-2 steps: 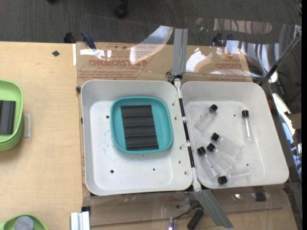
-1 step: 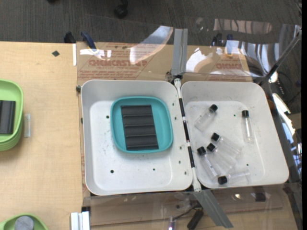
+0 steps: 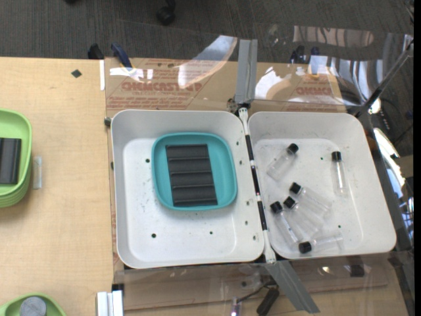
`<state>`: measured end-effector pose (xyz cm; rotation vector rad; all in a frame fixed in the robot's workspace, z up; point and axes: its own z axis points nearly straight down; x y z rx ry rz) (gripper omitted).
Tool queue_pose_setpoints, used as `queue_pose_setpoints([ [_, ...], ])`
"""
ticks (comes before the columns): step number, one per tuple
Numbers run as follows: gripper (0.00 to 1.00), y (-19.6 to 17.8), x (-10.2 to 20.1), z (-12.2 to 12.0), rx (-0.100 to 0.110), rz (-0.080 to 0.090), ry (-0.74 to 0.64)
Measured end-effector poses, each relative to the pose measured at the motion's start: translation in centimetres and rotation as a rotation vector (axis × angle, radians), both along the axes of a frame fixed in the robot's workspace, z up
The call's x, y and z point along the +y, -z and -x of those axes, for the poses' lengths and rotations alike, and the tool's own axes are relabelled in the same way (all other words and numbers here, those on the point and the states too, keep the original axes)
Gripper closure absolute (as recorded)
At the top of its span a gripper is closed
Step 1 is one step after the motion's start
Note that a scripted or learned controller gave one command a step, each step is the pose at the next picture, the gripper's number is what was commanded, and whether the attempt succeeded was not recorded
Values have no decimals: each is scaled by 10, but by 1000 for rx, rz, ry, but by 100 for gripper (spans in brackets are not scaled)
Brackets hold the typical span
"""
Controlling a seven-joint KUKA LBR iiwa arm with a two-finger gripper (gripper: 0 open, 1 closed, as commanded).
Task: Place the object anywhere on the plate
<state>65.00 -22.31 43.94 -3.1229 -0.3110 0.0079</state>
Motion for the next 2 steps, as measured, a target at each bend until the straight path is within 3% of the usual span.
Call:
queue_pose_setpoints([
  [2,0,0,1,-4,-2,1,-4],
])
